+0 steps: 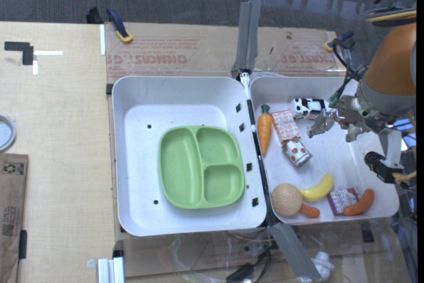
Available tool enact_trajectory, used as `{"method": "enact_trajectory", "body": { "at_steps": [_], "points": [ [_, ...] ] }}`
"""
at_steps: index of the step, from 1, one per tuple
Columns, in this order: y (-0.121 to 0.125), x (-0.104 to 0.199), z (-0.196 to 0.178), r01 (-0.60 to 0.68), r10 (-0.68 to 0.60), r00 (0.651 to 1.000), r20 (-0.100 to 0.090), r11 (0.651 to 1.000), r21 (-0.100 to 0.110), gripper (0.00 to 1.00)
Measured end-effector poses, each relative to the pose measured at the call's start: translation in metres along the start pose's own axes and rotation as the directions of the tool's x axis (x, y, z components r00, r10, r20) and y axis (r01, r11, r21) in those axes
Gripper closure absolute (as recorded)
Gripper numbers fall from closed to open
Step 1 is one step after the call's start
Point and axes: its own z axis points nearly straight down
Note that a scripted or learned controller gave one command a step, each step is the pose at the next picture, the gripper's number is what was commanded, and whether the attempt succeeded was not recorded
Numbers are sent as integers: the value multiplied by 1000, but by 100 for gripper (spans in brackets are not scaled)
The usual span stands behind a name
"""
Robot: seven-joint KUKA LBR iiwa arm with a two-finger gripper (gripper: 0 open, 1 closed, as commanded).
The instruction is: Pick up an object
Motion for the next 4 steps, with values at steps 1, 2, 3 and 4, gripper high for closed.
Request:
{"method": "enact_trajectory", "body": {
  "at_steps": [1,2,3,4],
  "points": [
    [-76,-20,19,-57,57,998,-1,998,-1,0],
    [-74,-49,70,99,-99,995,-1,995,-2,0],
    [-74,-49,61,96,-96,995,-1,995,-2,100],
    [-74,-49,61,97,-97,995,-1,995,-2,0]
  ]
}}
